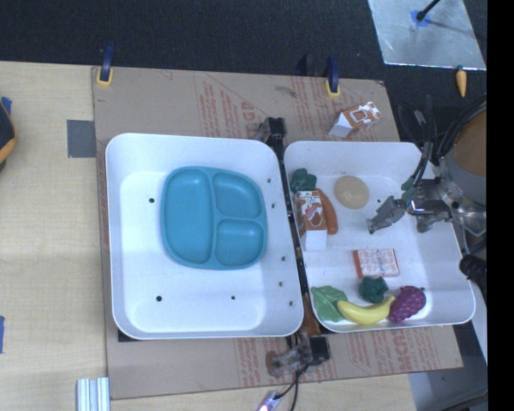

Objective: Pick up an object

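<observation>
The bench (43,255) carries a brown cardboard sheet (197,101) on which two white bins sit side by side, their inner rims touching. The left bin (137,306) holds a blue divided plate (212,217) near its centre, with bare white floor on all sides, widest along the near and left walls. The right bin (385,154) holds the smaller items. The arm (471,157) enters from the right edge, above the bin's right rim. The gripper (385,217) hangs over the right-centre of this bin with its fingers apart and nothing between them. Bare floor lies under and left of it, between the round tan disc (352,192) toward the far wall and the flat red-and-white packet (376,262) nearer the front. Against the left wall lie a dark green piece (302,179) and a wrapped brown-and-white item (313,214), close to the rim. Along the near wall, packed tight, sit a green leaf (327,300), a yellow banana (365,312), a dark green lump (374,288) and purple grapes (408,303); the grapes lie close to the front right corner. A small carton (356,119) lies on the cardboard just beyond the far rim.
</observation>
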`<state>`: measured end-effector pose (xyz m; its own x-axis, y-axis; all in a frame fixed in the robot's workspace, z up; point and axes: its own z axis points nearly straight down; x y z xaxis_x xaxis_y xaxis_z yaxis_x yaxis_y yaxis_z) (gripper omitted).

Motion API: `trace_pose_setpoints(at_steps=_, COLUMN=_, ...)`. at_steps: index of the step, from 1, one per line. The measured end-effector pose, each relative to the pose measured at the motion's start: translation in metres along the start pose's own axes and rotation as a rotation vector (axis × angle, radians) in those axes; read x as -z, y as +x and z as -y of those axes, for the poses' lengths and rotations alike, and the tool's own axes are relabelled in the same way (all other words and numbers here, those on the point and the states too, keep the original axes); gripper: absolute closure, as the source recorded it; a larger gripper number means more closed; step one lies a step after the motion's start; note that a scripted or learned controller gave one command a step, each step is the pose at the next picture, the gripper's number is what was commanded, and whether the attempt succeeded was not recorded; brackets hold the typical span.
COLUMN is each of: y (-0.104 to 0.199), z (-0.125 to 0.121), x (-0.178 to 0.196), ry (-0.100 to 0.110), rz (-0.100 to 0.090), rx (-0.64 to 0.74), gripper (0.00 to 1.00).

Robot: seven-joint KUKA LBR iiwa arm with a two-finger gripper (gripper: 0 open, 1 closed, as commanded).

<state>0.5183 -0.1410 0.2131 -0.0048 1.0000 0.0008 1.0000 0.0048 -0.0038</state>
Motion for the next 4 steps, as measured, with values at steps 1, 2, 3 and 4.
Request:
trace_pose_setpoints(at_steps=1, y=0.01, z=0.018, x=-0.064, ry=0.0, rz=0.001, rx=0.0, gripper=0.0)
trace_pose_setpoints(at_steps=2, y=0.016, z=-0.002, x=-0.116, ry=-0.004, rz=0.003, rx=-0.001, gripper=0.0)
trace_pose_setpoints(at_steps=3, y=0.014, z=-0.003, x=-0.105, ry=-0.007, rz=0.008, rx=0.002, gripper=1.0)
trace_pose_setpoints(at_steps=4, y=0.014, z=-0.003, x=-0.105, ry=-0.007, rz=0.008, rx=0.002, gripper=0.0)
